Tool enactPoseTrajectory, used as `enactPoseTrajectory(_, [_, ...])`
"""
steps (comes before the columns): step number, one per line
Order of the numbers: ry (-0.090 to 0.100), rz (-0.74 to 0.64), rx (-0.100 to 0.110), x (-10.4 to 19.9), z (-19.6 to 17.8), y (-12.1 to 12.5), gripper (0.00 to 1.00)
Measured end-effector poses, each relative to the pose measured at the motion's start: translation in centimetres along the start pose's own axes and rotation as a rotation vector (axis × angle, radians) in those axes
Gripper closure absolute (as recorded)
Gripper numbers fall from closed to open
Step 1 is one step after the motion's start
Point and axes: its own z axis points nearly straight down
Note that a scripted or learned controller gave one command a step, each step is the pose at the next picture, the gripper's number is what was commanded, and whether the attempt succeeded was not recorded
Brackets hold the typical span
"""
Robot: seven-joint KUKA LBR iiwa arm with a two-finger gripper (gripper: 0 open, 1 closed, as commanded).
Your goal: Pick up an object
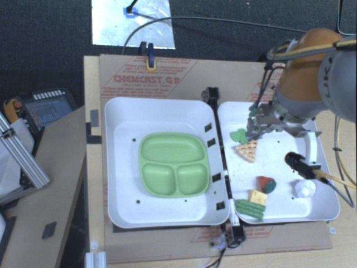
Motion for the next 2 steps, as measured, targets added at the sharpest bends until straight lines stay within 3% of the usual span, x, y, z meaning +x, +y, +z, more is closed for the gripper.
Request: enactPoseTrajectory(2, [0.001,-0.001,-0.001,11.7,0.4,4.3,1.0])
